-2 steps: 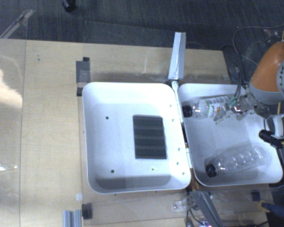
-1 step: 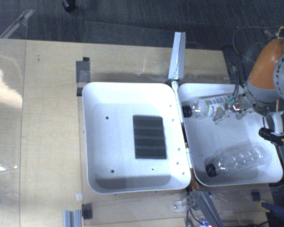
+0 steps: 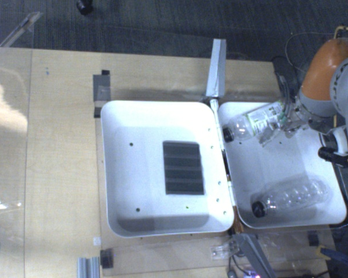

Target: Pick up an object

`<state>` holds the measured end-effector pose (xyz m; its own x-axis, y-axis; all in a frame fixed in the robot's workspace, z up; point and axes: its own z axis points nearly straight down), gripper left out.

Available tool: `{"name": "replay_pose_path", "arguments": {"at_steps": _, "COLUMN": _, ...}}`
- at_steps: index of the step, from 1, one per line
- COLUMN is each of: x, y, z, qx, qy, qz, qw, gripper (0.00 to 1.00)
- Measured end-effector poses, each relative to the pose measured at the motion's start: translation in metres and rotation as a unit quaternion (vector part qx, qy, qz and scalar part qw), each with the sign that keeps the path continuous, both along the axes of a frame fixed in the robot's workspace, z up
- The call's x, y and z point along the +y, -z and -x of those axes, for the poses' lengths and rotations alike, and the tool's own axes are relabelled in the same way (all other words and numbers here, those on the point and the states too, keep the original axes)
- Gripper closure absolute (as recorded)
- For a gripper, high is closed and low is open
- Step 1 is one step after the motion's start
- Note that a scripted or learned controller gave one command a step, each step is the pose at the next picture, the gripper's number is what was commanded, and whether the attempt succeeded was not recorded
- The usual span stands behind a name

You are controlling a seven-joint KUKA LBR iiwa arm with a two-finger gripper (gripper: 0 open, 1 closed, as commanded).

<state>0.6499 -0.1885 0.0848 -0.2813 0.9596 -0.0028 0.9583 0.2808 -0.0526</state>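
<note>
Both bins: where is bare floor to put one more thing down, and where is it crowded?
Left bin: free floor all round the dark ribbed block, widest toward its left wall. Right bin: crowded, one clear bottle with the gripper at the top, another clear bottle at the bottom; a bare strip lies between them.

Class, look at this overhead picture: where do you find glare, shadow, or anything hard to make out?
Camera view: glare patches on the clear sheet at left; soft shadow along the left bin near wall; the two clear bottles in the right bin look faint against white.
</note>
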Motion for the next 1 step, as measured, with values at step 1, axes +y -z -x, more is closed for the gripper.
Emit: {"name": "replay_pose_path", "arguments": {"at_steps": 1, "x": 0.0006, "y": 0.0001, "z": 0.003, "qx": -0.006, "qy": 0.0, "qz": 0.0007, "qw": 1.0, "gripper": 0.0}}
